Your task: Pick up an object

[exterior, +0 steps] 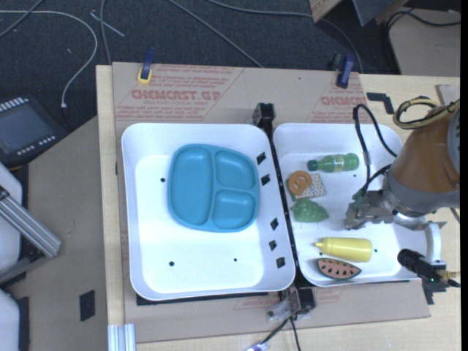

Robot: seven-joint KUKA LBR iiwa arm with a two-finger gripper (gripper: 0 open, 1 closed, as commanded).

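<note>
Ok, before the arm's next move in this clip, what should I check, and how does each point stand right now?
1. Targets present in the right bin: ok. A green bottle, a round brown item, a green leafy piece, a yellow bottle and a watermelon slice lie there.
2. Gripper over that bin: ok, right of the green leafy piece, above the yellow bottle.
3. Anything between its fingers: cannot tell.
4. Nearest items apart from each other: ok for the yellow bottle; the round brown item overlaps a small patterned piece.
5. Left bin holds a blue divided plate: ok, away from the arm.
</note>
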